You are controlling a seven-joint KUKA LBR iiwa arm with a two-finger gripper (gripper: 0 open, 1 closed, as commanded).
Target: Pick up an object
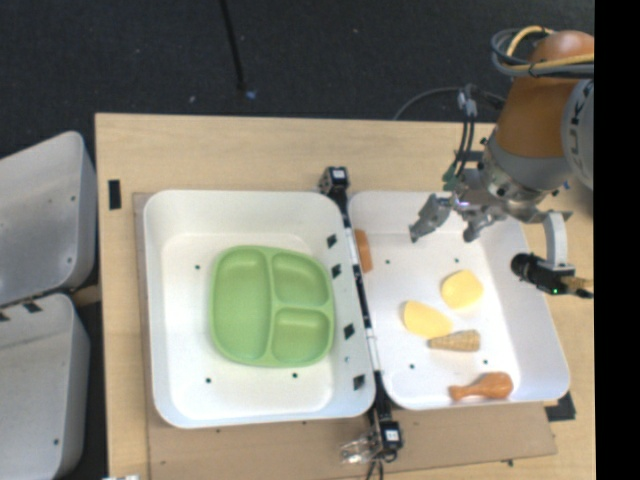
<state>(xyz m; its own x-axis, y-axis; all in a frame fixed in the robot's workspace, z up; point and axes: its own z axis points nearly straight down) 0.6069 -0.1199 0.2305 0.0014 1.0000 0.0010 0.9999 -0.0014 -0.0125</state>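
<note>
wooden bench bears two white bins; left bin holds a green divided plate. gripper hangs over right bin's far side, fingers spread, holding nothing, with two yellow pieces nearer.

"What's holding it all up?"

"I see a tan wood bench. Two white bins sit right on it, side by side."

"Which is which?"

"The left bin is on the left half. The right bin touches it in the middle. Bare wood shows all around both."
</note>
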